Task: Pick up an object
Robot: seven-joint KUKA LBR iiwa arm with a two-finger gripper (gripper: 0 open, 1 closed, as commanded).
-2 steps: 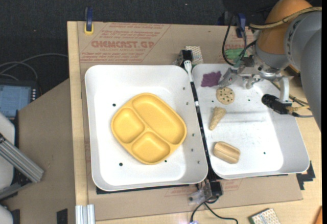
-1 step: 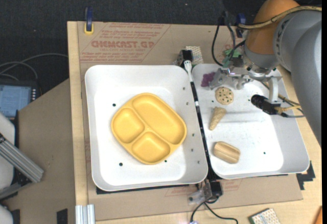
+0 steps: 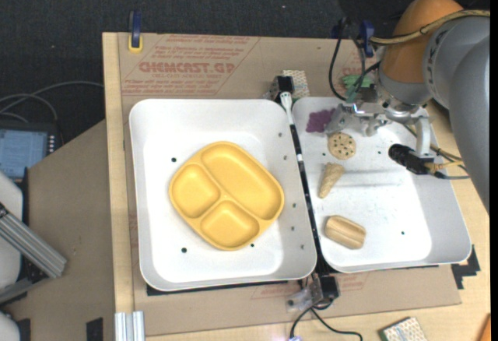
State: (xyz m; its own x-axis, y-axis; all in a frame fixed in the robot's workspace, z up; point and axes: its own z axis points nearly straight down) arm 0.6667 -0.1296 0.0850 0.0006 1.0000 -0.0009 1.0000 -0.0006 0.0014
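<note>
My gripper (image 3: 361, 120) hangs over the far end of the right bin (image 3: 405, 250), under the grey arm with its orange band. Just left of it lies a small purple piece (image 3: 317, 121). A round speckled cookie (image 3: 341, 146) sits directly in front of the gripper, close to it. Nearer the camera lie a pale cone (image 3: 330, 178) and a tan cylinder-shaped piece (image 3: 345, 231). I see nothing held in the gripper.
The left bin (image 3: 152, 199) holds a yellow divided plate (image 3: 226, 194) with three compartments. A ridge where the two bins meet runs between them. The arm covers the right bin's far right corner.
</note>
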